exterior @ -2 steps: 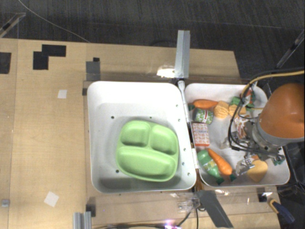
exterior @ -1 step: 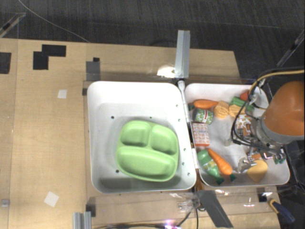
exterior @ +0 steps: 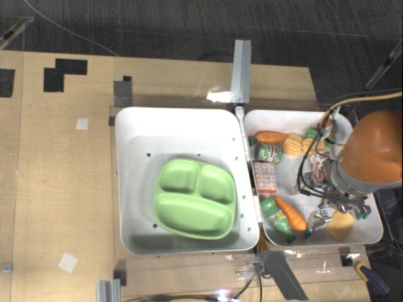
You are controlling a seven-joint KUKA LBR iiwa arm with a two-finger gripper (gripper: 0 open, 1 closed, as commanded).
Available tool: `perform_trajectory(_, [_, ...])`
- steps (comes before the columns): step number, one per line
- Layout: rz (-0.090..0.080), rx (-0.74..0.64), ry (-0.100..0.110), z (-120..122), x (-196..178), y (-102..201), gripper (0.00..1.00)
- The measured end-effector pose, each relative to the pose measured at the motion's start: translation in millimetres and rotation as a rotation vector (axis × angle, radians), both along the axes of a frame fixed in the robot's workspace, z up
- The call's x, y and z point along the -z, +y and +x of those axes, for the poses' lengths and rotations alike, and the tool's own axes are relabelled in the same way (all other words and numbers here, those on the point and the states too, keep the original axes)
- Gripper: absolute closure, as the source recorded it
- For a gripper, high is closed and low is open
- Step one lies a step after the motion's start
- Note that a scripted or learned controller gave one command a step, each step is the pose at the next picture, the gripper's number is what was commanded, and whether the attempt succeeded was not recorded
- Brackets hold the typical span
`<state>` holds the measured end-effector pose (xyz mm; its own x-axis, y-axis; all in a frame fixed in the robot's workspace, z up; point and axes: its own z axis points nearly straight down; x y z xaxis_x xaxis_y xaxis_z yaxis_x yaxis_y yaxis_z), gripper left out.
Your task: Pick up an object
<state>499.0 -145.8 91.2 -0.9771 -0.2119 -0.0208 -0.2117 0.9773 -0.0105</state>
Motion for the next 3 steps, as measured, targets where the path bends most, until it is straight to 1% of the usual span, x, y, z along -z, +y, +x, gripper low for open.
perform_trajectory(1, [0.004, 0.011, 0.003, 0.1, 0.4, -14.1, 0.0])
perform_trajectory(2, [0.001, 0.002, 0.0, -0.6, 0.2, -12.6, 0.0])
perform_trajectory(3, [-0.004, -0.155, 0.0, 2.4, -0.3, 15.9, 0.0])
